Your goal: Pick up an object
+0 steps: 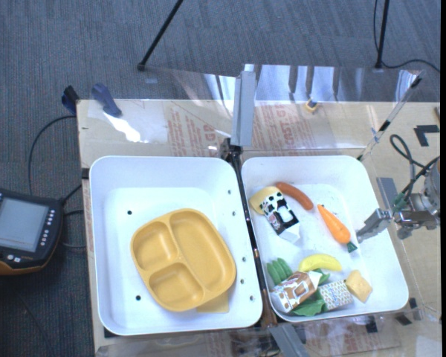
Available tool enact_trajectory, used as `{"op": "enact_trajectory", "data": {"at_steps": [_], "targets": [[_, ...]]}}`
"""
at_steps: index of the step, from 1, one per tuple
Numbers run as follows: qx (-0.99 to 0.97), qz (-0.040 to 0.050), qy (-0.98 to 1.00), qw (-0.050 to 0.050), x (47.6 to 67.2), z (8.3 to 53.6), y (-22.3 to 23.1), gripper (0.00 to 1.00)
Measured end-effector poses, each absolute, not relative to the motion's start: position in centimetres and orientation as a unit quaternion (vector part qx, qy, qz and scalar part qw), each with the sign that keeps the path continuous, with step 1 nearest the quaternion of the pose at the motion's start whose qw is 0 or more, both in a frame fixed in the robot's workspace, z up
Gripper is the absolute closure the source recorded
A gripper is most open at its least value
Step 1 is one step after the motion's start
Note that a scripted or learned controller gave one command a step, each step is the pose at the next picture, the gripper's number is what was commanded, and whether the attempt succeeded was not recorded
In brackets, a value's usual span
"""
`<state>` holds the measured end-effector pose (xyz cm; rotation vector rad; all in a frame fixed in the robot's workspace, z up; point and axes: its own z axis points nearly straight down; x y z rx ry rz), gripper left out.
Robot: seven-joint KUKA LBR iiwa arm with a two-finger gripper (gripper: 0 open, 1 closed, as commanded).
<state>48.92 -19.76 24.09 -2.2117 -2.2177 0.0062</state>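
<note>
The right bin holds several toy foods. A red sausage lies near its back, with an orange carrot to its right. A cow-patterned carton leans beside a yellow cheese piece. Toward the front lie a banana, green beans, a small printed box, a checked cracker and a tan cheese wedge. My gripper hangs low at the bin's right side, just right of the carrot's tip, with nothing seen in it.
The left bin holds a yellow divided plate. A metal post rises behind the gap between the bins. Cables trail at the right, and a teach pendant lies on the floor at the left.
</note>
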Motion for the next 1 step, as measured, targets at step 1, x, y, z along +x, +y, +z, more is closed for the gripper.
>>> {"op": "enact_trajectory", "data": {"at_steps": [1], "targets": [[-0.763,0.0023,-0.646,0.003,53.66,8.44,-18.13,0.0]]}}
